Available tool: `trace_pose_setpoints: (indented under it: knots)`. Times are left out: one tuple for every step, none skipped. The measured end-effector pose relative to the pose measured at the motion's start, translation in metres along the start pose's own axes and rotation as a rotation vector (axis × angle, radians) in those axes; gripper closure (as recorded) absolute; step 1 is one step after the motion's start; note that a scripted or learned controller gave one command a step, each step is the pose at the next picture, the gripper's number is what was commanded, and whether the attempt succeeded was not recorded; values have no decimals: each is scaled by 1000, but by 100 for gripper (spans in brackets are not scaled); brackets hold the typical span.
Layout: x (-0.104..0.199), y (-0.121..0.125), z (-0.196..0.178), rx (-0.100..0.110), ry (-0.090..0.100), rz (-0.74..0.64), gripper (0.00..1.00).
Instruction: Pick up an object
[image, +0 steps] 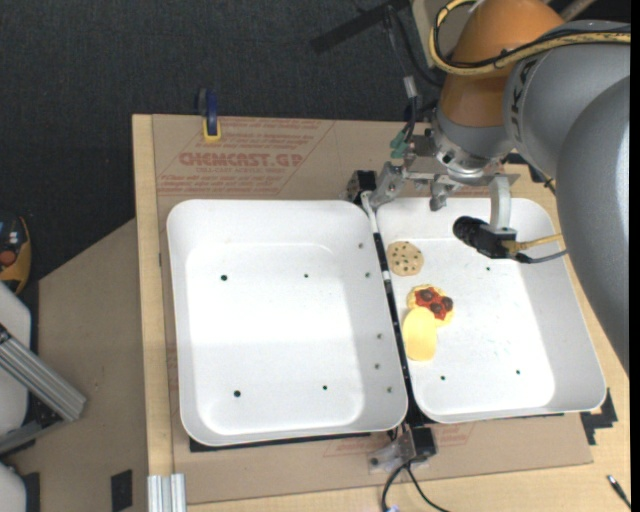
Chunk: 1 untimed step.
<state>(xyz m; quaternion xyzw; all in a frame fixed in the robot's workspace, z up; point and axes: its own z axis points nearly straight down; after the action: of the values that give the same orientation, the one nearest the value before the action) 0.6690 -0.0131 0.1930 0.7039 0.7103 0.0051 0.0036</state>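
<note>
Our hand (437, 197) hangs at the upper edge of the right bin (520, 330), fingers spread, pinching nothing; a cookie (405, 258) lies just below it.

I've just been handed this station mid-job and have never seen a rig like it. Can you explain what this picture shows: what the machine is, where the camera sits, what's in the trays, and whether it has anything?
The one camera sits above the bench and looks down at a slant. The big grey shape with the orange band at upper right is a robot arm, reaching in from the right. At its end is a gripper, hanging over the far edge of the right bin.

Two shallow white bins sit side by side on a board. In the right bin, close to the wall it shares with the left bin, lie three small things: a round cookie, a yellow piece with red and dark spots and a plain yellow piece.

Nothing shows between the gripper's fingers, and all three things lie on the bin floor.
</note>
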Motion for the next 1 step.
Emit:
trace_pose_setpoints:
  knots:
    - [12,-82,-17,19,-1,10,0]
